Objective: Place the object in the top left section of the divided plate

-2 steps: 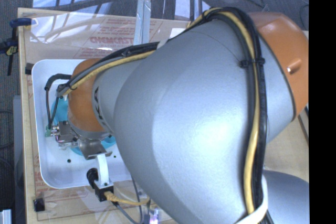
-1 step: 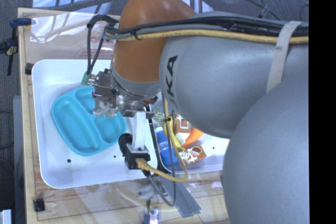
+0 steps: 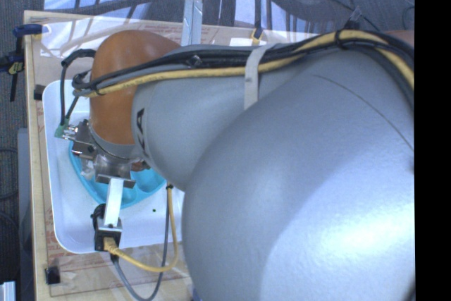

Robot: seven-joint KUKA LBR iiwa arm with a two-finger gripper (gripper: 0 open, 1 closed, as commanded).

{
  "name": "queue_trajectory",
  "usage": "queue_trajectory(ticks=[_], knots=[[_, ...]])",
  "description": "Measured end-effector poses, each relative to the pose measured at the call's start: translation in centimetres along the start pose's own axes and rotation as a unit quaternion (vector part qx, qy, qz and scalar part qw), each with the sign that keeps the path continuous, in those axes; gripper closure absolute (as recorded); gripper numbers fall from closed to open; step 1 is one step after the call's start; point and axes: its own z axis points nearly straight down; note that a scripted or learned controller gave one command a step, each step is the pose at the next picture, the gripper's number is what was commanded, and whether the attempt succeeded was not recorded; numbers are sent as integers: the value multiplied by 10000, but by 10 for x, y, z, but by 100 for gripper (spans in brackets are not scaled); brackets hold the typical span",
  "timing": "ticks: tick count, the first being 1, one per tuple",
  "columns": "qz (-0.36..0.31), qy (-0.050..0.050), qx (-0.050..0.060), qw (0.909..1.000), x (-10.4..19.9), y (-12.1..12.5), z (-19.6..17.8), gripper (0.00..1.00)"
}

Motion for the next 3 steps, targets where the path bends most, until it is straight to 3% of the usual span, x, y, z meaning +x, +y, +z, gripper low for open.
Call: queue_trajectory(ticks=[1, 2, 3], knots=[[-3, -2, 4, 10000, 0, 0, 0, 0], [355, 9, -8, 9994, 2, 13, -7, 0], [283, -43, 45, 9996, 3, 12, -12, 100]])
